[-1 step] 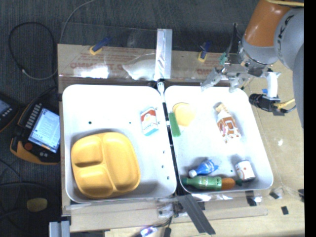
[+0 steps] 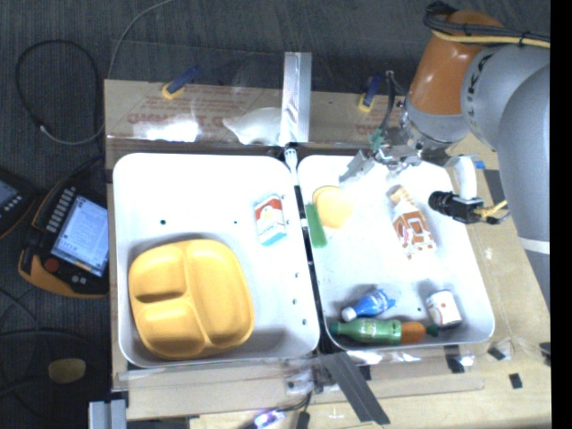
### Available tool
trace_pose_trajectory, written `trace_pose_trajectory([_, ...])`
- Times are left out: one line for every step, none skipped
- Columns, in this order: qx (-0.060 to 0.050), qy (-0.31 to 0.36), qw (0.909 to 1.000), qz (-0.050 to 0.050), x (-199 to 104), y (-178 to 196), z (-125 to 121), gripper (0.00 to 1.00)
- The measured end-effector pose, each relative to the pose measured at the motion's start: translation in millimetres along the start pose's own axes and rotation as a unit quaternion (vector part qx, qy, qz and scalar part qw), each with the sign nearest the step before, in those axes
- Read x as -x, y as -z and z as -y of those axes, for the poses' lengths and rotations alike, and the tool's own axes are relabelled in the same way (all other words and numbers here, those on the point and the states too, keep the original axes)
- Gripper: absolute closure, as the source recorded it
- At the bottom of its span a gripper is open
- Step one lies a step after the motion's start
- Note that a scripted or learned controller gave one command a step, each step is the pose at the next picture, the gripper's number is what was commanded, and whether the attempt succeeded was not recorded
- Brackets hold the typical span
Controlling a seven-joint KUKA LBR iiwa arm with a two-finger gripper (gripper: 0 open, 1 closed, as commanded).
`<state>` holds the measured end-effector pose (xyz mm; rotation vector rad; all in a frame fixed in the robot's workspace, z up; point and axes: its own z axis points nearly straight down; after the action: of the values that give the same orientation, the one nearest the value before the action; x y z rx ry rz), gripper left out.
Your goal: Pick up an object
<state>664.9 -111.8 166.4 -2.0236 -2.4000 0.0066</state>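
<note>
Across the bench we see two shallow white bins side by side, the left bin (image 2: 134,172) and the right bin (image 2: 474,266). From the right edge the grey arm (image 2: 514,88) reaches in, its orange band (image 2: 442,70) above the wrist, and the gripper (image 2: 386,155) hangs over the back edge of the right bin. We cannot tell how its jaws stand, because the tip is small and cluttered from this angle; nothing shows between them.

Largest among the objects, a yellow divided tray (image 2: 189,295) lies in the front part of the left bin. Behind it, near the dividing wall, we see a small red and white carton (image 2: 270,219). A green strip (image 2: 315,223) lies along the left wall of the right bin, with a pale yellow round object (image 2: 333,207) just beside it. Near the gripper, a brown and white bottle (image 2: 411,225) lies tilted. Along the front wall we find a green bottle (image 2: 371,331) on its side, a blue and white bottle (image 2: 368,306) just behind it, and a small white can (image 2: 444,309) to their right.
</note>
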Motion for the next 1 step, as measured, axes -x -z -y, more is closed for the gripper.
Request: trace_pose_trajectory([-0.001,0.001,1.0000,0.000,-0.9,6.9,-0.8,1.00])
